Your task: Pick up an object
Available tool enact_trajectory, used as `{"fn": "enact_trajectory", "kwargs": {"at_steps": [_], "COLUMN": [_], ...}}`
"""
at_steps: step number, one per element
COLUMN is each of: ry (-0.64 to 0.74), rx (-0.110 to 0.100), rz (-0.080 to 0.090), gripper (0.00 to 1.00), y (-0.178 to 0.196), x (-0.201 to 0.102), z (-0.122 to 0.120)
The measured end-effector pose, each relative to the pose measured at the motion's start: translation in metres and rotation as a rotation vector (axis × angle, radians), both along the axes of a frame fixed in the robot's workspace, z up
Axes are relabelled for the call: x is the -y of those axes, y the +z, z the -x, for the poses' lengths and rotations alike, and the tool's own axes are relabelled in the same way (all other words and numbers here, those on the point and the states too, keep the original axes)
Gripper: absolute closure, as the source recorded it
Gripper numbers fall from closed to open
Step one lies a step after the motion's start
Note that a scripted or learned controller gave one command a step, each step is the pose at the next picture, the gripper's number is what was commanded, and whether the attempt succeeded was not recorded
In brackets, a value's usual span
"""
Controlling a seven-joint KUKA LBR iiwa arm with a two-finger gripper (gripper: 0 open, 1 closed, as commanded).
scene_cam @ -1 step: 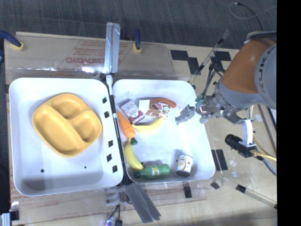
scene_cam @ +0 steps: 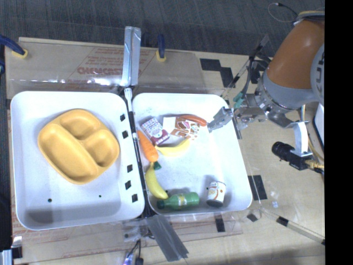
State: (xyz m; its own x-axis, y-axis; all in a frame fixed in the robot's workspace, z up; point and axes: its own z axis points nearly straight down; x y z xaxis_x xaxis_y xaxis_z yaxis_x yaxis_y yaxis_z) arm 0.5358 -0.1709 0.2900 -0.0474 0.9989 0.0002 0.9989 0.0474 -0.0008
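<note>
The right bin (scene_cam: pixel 234 164) holds several small items. A pink and white packet (scene_cam: pixel 153 128) and a brown and white packet (scene_cam: pixel 185 126) lie at its back. A yellow banana (scene_cam: pixel 177 147) curves just in front of them, beside an orange carrot (scene_cam: pixel 146 146). A second banana (scene_cam: pixel 155 184), a green bottle (scene_cam: pixel 179 200) lying on its side and a small can (scene_cam: pixel 216 193) sit near the front wall. My gripper (scene_cam: pixel 219 118) hangs over the bin's back right part, just right of the brown packet and apart from it.
The left bin (scene_cam: pixel 22 164) carries a yellow sectioned plate (scene_cam: pixel 78 145). A metal post (scene_cam: pixel 131 54) stands behind the divide between the bins. The arm's orange band (scene_cam: pixel 295 48) and cables sit at the right, over the wooden bench.
</note>
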Motion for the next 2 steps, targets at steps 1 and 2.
{"fn": "enact_trajectory", "kwargs": {"at_steps": [1, 2], "ry": [0.08, 0.025], "rx": [-0.005, -0.002], "rz": [-0.001, 0.0], "gripper": [0.0, 0.0], "y": [-0.186, -0.152], "x": [-0.053, -0.063], "z": [-0.021, -0.03]}}
